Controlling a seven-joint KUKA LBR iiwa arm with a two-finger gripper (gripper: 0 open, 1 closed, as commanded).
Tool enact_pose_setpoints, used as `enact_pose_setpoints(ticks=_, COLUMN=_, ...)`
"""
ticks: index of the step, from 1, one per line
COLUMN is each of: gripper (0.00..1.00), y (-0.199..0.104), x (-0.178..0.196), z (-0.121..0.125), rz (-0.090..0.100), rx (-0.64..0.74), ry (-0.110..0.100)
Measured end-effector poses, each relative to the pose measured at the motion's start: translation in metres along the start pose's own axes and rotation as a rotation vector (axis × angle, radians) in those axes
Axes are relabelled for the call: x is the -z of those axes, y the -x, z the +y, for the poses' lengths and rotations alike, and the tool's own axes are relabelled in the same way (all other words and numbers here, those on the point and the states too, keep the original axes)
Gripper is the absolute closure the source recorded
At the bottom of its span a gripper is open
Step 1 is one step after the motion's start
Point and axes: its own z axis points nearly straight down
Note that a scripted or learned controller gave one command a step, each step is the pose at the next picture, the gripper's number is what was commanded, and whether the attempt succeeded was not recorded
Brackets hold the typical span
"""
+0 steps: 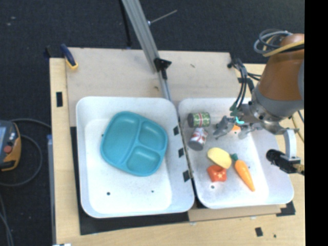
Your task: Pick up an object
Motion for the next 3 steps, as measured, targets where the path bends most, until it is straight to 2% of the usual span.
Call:
enact_pose_setpoints(ticks=1, gripper=0.0, y=0.0, x=0.001, z=0.0, rz=0.0, rx=0.0, ry=0.002)
enact_pose_setpoints(ticks=2, gripper=0.0, y=-0.003, x=-0.057, z=0.009, rz=-0.001, rx=-0.002, ry=-0.003)
enact_pose_setpoints(ticks=3, gripper=0.0, y=-0.004, x=-0.118, z=0.001, rz=-0.001, rx=-0.003, ry=-0.004)
